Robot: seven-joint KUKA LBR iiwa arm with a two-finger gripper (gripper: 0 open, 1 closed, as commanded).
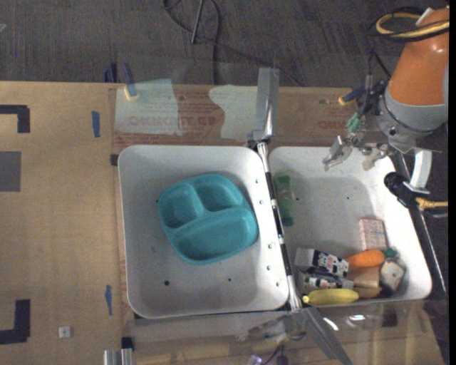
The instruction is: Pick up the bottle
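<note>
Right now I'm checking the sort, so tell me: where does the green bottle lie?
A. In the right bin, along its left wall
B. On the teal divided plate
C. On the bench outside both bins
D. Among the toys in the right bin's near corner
A: the green bottle lies in the right bin against its left wall, apart from the teal divided plate in the left bin.

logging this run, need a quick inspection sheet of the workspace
surface: wooden bench with blue tape marks, two white bins side by side
job's things: green bottle lying along the right bin's left wall
clutter: teal plate in left bin; carrot, banana, small boxes in right bin's near corner
grippers: gripper above right bin's far edge, holding nothing
cables: yellow cable on arm; black cables on floor
surroundings: dark carpet
</note>
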